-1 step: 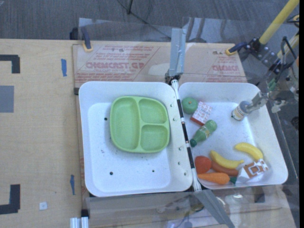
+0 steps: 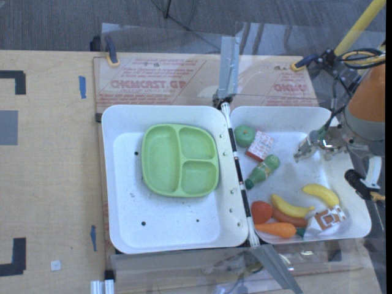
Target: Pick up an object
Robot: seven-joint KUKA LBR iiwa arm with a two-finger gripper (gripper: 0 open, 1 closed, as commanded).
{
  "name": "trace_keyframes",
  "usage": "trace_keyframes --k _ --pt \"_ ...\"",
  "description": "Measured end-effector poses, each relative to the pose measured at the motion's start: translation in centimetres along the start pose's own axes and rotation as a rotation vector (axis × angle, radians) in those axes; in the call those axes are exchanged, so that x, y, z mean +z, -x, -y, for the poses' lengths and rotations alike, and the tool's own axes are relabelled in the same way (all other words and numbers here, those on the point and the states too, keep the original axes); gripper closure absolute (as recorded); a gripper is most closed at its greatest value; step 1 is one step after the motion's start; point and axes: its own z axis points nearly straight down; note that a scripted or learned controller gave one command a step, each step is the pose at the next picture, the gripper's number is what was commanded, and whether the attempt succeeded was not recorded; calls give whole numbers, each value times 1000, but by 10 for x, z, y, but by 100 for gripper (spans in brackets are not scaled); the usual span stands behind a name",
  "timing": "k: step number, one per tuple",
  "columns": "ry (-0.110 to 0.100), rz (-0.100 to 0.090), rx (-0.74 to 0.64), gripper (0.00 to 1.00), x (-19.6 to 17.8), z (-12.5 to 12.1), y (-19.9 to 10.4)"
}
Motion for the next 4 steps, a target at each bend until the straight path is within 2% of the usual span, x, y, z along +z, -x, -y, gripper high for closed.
trace_keyframes --k 1,2,3,4 --pt "-1 -5 -52 0 12 -56 0" --pt "-22 -14 20 0 13 -73 -3" --pt "-12 -5 17 100 1 -76 -3" --pt "-1 9 20 100 -136 -75 -27"
